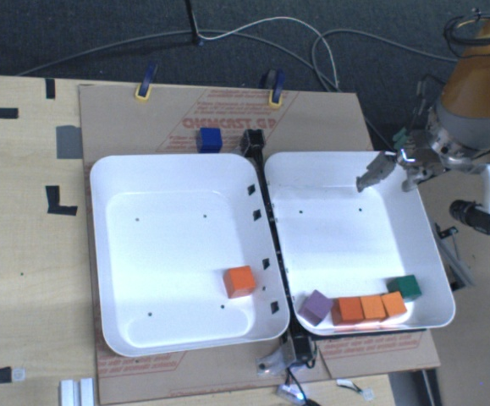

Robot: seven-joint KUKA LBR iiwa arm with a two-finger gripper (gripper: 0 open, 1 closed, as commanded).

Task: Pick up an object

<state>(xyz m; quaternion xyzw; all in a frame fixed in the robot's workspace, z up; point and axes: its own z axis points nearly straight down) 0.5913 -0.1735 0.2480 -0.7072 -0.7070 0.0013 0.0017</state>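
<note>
My gripper hangs over the far right corner of the right bin, open, with nothing between its fingers. Along that bin's near wall lie a purple block, three orange blocks in a row and a green block, all well apart from the gripper. A single orange cube sits in the left bin, toward its near right corner.
A blue cube rests on the cardboard behind the left bin, outside both bins. Black clips line the seam between the bins. Cables run across the dark floor at the back. The arm's orange band stands at the right edge.
</note>
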